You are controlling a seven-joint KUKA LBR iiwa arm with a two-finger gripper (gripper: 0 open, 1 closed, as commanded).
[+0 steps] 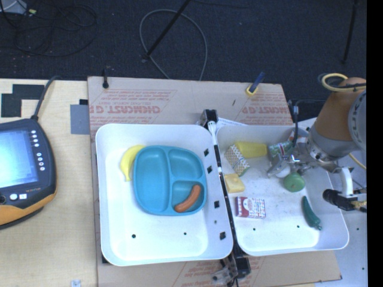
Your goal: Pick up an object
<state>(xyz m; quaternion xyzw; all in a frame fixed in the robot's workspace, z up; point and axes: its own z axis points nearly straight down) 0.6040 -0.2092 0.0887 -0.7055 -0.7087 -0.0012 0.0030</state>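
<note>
My gripper [282, 162] reaches into the right bin [281, 239] from the right and hangs low over its upper middle. A green ball [294, 182] lies just below and right of it, touching or nearly touching it. A yellow block [252, 149] and a checkered silver-and-yellow piece [236, 159] lie to its left. Farther down are a small yellow cube [234, 183], a red and white box [249, 207], and a dark green pepper-like object [311, 213] at the right. A pale green shape by the gripper's top is unclear.
The left bin [116, 220] holds a blue divided plate [161, 175] with a sausage [189, 199] in one compartment and a banana [127, 161] at its left edge. A tablet controller [21, 166] lies far left. The arm's wrist [335, 124] stands over the right bin's right rim.
</note>
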